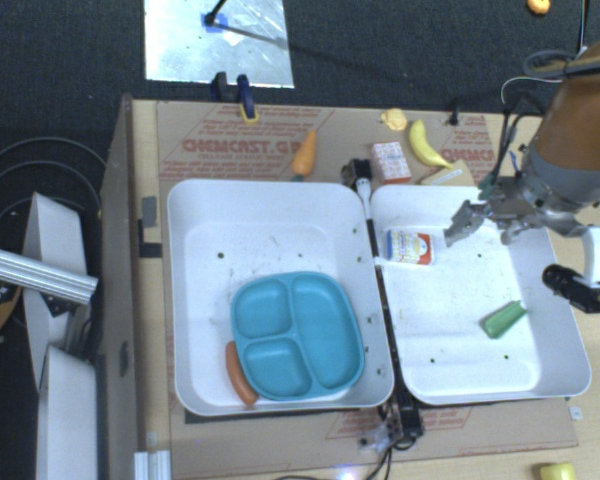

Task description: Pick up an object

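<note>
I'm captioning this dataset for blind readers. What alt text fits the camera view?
A grey and orange robot arm reaches from the right over the right white bin, its gripper near a small white carton, with a green object lying nearer the front. The left bin holds a blue divided tray and an orange sausage-shaped item.

Arm comes in from the upper right of the frame, orange band up top, grey wrist below it. The gripper sits right of centre, angled down-left, fingers spread apart with nothing between them.
</note>
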Controlling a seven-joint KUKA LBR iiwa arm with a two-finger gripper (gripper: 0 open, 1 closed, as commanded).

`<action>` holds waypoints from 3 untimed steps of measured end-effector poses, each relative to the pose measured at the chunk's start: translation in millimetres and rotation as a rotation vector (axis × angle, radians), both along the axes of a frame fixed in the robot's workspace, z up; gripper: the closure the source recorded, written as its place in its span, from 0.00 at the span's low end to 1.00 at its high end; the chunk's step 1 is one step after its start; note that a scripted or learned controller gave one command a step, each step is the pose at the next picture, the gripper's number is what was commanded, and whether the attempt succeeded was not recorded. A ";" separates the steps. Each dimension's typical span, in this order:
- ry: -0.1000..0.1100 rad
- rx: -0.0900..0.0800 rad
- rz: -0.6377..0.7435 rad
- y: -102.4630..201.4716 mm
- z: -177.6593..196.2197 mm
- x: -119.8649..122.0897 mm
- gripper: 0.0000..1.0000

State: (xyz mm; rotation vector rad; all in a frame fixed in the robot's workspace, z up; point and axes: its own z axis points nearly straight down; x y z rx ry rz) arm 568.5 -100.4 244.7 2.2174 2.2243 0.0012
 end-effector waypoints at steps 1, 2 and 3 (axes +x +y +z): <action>0.007 0.001 -0.007 -40.2 -75.5 -51.0 0.00; -0.002 -0.002 -0.006 -103.6 -110.9 -36.6 0.00; 0.003 0.001 -0.003 -86.7 -118.6 -59.4 0.00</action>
